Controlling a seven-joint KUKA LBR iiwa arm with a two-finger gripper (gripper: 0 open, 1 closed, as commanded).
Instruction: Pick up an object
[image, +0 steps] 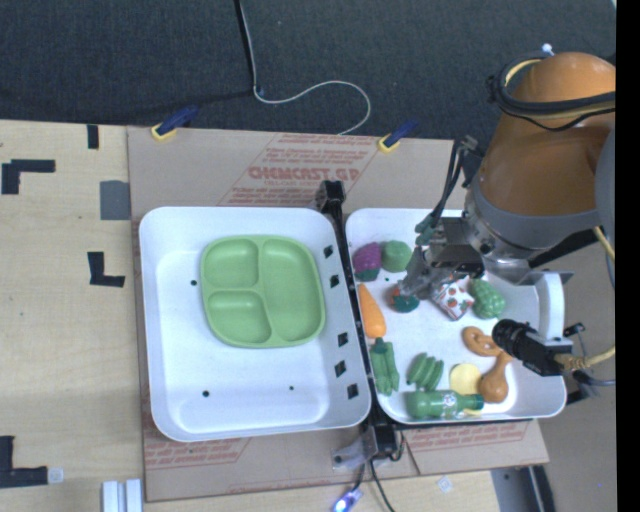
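a: target looks like the small teal-and-red piece (405, 299), lying in the right bin (545, 405), toward its left wall and a little nearer the far edge than the near one. gripper (428, 275) is down right over it, touching or close to it. can't make out the state of the grasp from this angle, and nothing is visibly caught in it.

b: neighbours?

a: crowded. orange carrot (372, 313) just beside it on the left-wall side. purple piece (367, 259) and a round green piece (396, 254) near the far-left corner. red-and-white spotted piece (456, 297) and a bumpy green piece (487, 298) on the other side of the gripper.

b: risks, as you judge them?

a: first, a nudge instead of a grab: the piece is small and low, so a slightly off descent could push it toward the carrot. second, catching two things at once, since the spotted piece sits so near the tool. third, a lift with nothing in it, which can't be ruled out here.

b: rest of that bin?

a: near edge holds green pods (424, 371), a dark green piece (384, 365), a yellow round piece (465, 377), a green bottle-like piece (436, 404) and brown pieces (493, 376). well apart from the target, so little trouble there.

b: left bin?

a: green divided plate (264, 290) in the left bin (170, 300), toward its far edge. not involved.
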